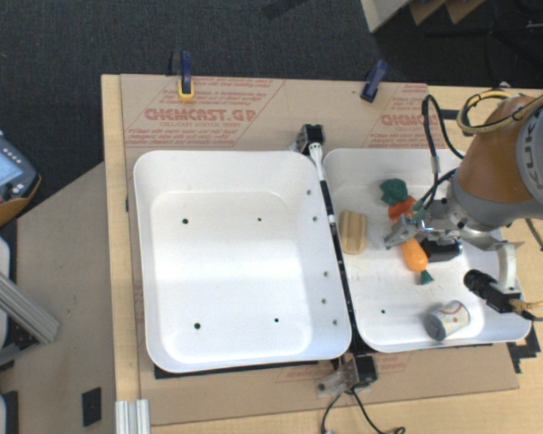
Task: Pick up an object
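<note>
Two shallow white bins are seen from above on a tabletop. In the right bin (371, 319), the gripper (414, 231) of the grey and orange arm is lowered beside an orange carrot-shaped toy (415, 256) with a green tip; whether anything is clamped cannot be told. A green object (394, 189), a tan wooden block (352, 231) and a small grey cylinder (446, 320) are spread nearby. The carrot toy is judged light, stiff and smooth, best taken across its narrow middle. Nothing is held in the left bin (145, 188)
</note>
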{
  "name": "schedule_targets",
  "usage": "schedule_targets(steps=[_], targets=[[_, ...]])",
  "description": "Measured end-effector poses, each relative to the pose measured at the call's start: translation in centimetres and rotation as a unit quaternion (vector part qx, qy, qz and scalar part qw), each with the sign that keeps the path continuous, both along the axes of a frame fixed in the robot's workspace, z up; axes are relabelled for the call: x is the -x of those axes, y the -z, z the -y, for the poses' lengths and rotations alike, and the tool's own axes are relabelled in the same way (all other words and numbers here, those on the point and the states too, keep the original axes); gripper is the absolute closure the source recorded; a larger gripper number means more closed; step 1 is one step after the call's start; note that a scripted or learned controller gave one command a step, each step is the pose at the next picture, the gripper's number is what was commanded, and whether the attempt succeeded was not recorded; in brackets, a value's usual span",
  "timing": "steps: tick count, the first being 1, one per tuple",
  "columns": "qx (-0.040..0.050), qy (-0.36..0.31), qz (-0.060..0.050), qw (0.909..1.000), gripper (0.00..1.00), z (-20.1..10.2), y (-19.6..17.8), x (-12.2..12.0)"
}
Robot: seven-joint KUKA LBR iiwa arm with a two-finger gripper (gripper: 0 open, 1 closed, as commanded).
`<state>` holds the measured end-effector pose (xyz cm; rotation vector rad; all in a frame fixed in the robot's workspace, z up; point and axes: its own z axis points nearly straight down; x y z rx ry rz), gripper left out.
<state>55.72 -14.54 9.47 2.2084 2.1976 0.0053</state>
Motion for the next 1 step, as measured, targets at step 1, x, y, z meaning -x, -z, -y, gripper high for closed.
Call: schedule_targets(steps=[1], targets=[[-0.0007,-0.003,0.007,1.0,0.0,0.08,-0.07,1.29]])
